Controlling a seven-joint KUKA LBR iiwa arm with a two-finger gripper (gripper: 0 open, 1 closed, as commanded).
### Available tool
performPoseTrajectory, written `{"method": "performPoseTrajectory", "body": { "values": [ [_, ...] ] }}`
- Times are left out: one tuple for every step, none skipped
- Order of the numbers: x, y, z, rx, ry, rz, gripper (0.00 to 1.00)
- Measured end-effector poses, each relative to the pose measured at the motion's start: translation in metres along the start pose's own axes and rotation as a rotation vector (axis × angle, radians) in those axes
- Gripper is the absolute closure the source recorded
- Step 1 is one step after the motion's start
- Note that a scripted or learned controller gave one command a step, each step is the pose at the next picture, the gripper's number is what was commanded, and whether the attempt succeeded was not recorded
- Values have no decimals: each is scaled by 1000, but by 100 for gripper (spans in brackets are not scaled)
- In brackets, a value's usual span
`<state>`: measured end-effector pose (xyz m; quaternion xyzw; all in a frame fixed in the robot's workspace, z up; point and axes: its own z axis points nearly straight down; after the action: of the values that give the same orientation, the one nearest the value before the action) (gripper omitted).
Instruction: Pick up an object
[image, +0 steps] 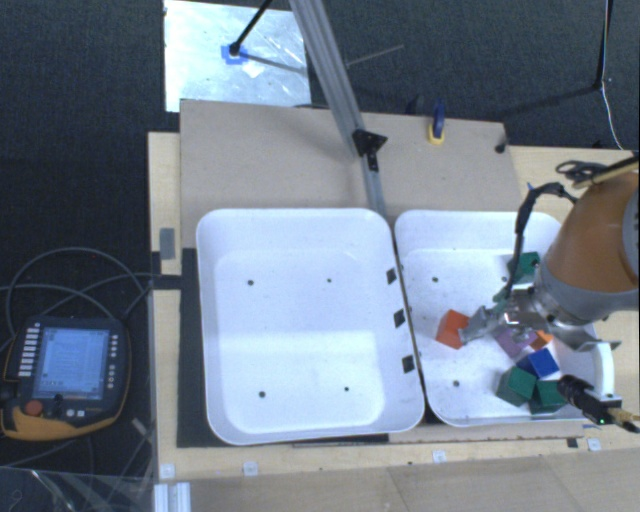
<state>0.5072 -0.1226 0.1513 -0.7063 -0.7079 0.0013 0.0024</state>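
In the right bin (440, 262) lie several blocks. An orange block (453, 328) sits near the bin's middle. To its right are a purple block (515, 344), a blue block (542, 362) and two green blocks (519, 385) at the front right corner. Another green block (524, 266) shows behind the arm. My gripper (488, 322) is low in the bin, its tip right beside the orange block's right edge and just left of the purple block. The wrist covers part of the purple block.
The left bin (296, 320) stands beside the right one, sharing a middle wall with black clips (400, 318). A slanted metal pole (340, 90) rises behind the bins. A teach pendant (65, 375) lies at the far left, off the bench.
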Motion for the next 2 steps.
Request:
{"method": "performPoseTrajectory", "body": {
  "values": [
    [10, -3, 49, -1, 0, -1, 0],
    [9, 0, 36, -9, -2, -2, 100]
  ]
}}
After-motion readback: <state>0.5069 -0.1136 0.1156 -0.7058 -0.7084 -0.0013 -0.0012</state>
